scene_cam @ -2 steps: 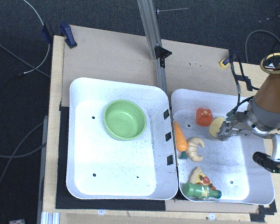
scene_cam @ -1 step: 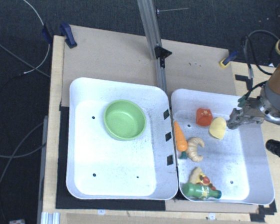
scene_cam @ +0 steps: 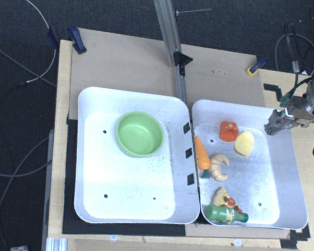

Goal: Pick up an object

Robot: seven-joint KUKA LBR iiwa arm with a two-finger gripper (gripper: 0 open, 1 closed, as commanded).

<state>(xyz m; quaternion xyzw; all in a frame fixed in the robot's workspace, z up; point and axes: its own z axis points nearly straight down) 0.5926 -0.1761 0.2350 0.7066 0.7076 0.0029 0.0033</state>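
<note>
The tool (scene_cam: 273, 125) hangs at the upper right rim of the right bin (scene_cam: 287, 165), its dark fingertips pointing down and to the left over the bin's edge; whether it is wide or narrow cannot be told from this slant, and nothing shows between its tips. Closest to the tool, just to its lower left on the bin floor, lies a pale yellow lemon-shaped piece (scene_cam: 244, 143), and touching that piece on the side away from the tool sits a small red-orange block (scene_cam: 228, 131). Further from the tool, toward the wall shared by the two bins, an orange carrot (scene_cam: 201, 152) lies lengthwise, with a cream croissant (scene_cam: 219, 166) just beside it on the side nearer the tool. Well apart from the tool, at the bin's near edge, a pizza slice (scene_cam: 224, 199) rests against a green bottle (scene_cam: 224, 215) lying on its side. Beyond all of these, across the dividing wall from the tool, the left bin (scene_cam: 98, 143) holds a green bowl (scene_cam: 139, 133) standing upright with its mouth open to the camera. Both bins rest on the tan surface (scene_cam: 125, 56), where a grey metal rail (scene_cam: 170, 33) runs slantwise down to the gap between the bins, far to the tool's left.
</note>
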